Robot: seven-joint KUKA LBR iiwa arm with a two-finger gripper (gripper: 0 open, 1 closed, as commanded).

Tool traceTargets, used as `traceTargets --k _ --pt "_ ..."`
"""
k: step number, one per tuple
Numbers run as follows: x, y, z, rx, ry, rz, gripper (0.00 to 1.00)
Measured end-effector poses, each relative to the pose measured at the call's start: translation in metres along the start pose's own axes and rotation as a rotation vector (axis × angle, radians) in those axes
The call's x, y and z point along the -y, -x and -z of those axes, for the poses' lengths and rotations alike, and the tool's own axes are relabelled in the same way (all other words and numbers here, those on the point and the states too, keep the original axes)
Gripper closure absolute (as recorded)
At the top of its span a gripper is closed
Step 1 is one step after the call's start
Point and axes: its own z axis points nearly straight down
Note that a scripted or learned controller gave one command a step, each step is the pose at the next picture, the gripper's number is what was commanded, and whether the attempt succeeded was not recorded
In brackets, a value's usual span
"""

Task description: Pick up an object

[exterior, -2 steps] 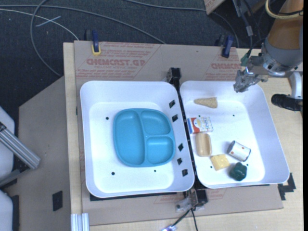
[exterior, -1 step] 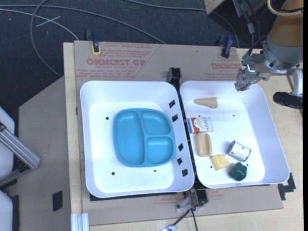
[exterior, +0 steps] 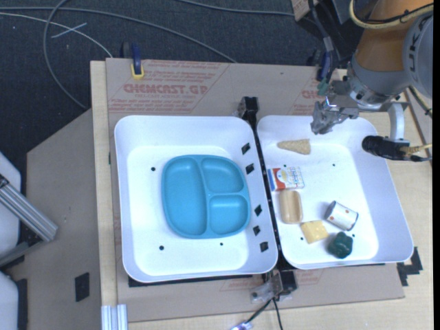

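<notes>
- Nothing picked yet; whole grasp left to do, by the look of it.
- Claw over right bin near its back rim, holding nothing; open or closed: cannot tell.
- Nearest thing: flat tan wedge, just below claw, apart from it.
- Others lower in right bin: printed carton, smooth tan oblong, pale yellow block, small can, dark green lump.
- Left bin carries glossy blue tray, three compartments, rounded corners.
- Bins white, shallow, smooth plastic; worktop brown board with print.
</notes>
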Motion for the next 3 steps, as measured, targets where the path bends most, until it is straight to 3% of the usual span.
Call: traceTargets --k 3 --pt "-0.021 -0.162 -0.001 0.001 0.005 0.000 1.00"
